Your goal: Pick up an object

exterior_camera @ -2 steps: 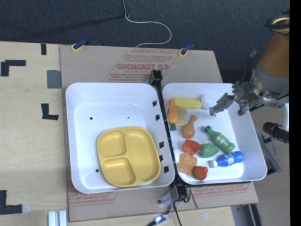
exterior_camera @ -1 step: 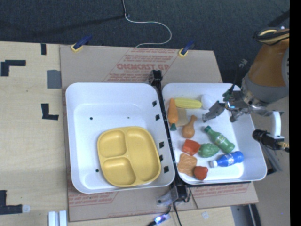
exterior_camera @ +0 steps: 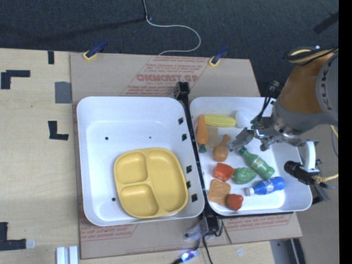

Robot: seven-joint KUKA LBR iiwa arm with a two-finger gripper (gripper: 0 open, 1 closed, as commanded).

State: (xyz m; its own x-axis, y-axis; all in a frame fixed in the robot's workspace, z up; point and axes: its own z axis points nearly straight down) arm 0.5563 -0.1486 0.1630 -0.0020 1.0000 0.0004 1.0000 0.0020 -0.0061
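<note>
Gripper (exterior_camera: 252, 139) over right bin, fingers spread, nothing between them. Green bottle (exterior_camera: 257, 164) lies just below it, long axis slanting down-right. Contact uncertain; appears a little apart. Corn (exterior_camera: 219, 120) up-left.

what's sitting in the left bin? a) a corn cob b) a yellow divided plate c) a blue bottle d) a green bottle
b: the yellow divided plate lies alone in the left bin, while the blue bottle, corn cob and green bottle are all in the right bin.
</note>
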